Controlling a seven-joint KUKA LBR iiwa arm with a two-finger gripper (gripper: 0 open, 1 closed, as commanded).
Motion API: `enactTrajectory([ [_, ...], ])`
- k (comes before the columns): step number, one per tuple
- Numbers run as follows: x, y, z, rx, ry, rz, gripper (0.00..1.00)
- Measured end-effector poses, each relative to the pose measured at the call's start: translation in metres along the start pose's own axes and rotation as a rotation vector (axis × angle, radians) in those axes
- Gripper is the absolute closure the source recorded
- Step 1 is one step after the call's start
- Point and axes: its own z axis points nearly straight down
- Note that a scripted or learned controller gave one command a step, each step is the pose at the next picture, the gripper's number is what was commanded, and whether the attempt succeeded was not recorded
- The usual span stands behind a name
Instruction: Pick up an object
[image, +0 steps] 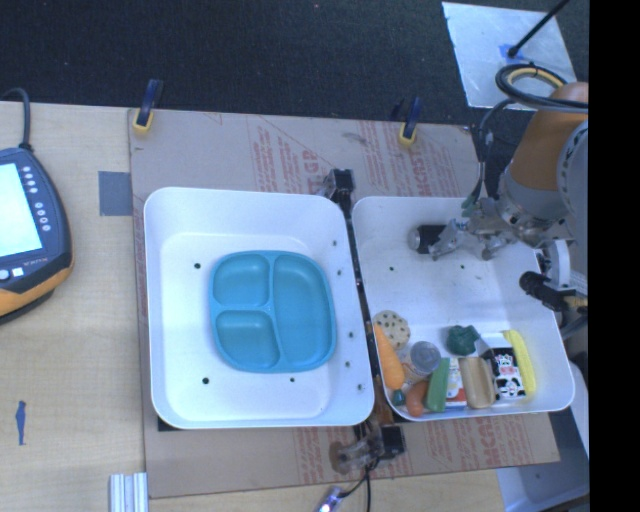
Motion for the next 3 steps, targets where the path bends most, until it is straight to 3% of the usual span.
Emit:
enactTrajectory([
  [1, -0.014, -0.140, 0.002, -0.018, -0.003, 0.002, 0.00],
  [2, 0.013, -0.076, 0.000, -0.018, -0.003, 0.000, 0.00],
  [3, 0.027, 0.004, -0.033, -0.020, -0.002, 0.003, 0.00],
])
